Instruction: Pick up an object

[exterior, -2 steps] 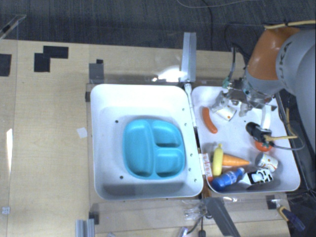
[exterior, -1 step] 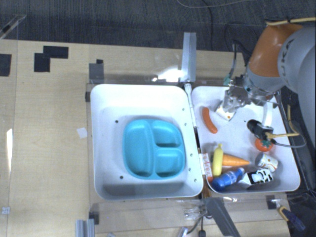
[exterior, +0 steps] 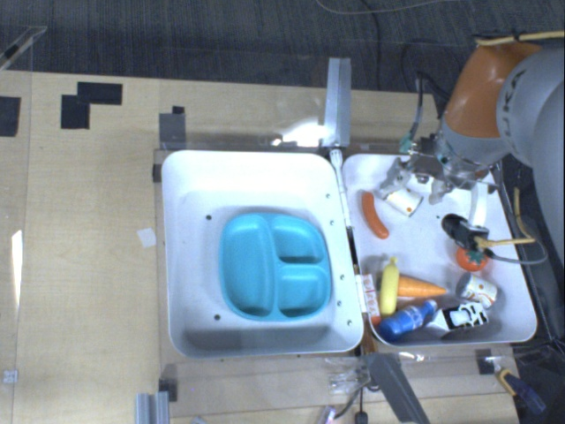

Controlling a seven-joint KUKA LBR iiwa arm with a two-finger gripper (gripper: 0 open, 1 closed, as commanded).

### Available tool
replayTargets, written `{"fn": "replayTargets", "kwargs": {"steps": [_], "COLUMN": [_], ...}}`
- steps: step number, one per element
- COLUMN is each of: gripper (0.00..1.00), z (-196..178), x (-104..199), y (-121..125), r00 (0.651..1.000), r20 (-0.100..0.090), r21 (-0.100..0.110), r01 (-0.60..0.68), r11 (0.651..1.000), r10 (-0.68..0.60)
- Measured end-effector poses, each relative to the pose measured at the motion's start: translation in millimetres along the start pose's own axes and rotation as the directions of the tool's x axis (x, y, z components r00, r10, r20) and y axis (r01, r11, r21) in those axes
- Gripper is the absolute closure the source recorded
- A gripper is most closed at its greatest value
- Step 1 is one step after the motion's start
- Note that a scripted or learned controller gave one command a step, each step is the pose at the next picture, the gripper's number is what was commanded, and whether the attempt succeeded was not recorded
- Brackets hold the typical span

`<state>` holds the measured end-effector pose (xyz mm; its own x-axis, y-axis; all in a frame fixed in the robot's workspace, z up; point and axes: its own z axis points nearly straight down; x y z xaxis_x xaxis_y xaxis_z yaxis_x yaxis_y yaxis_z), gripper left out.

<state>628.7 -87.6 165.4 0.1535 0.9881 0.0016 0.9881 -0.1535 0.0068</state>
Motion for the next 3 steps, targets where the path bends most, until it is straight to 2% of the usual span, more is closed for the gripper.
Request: {"fn": "replayTargets", "kwargs": {"steps": [1, 2, 3], "gripper": [0.00, 0.00, 0.00], "z": [44, 53, 53], "x": [1, -5, -6], "y": [18, 10, -8], "r00": [0.995, 0.972, 0.946], "r20": [0.006, 0.022, 0.028], "r21": [-0.032, -0.050, -0.053], "r01": [0.101, 0.235, 0.324], "r11": [0.994, 0.971, 0.945], "r10": [-0.101, -0.234, -0.323]}}
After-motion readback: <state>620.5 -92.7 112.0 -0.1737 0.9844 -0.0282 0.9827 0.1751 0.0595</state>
